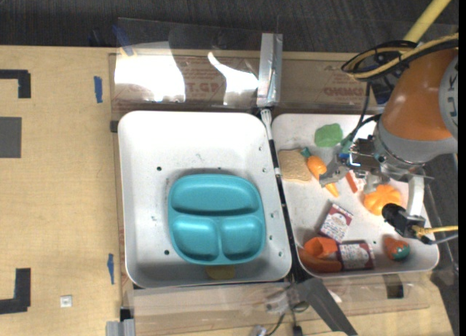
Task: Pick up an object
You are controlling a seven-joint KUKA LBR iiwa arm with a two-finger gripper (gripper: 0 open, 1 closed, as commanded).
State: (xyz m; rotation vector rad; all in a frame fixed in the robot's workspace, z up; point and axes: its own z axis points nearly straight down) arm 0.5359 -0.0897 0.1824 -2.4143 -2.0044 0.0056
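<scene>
Left bin [138, 134]: teal divided tray [215, 216], centred. Right bin [429, 258]: green piece [329, 135] at far edge, orange fruit [381, 199] beneath arm, small cartons [336, 221] near front edge.

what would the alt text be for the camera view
A grey and orange robot arm reaches over the right white bin, its gripper low among small toy foods. The left white bin holds a teal divided tray.
</scene>
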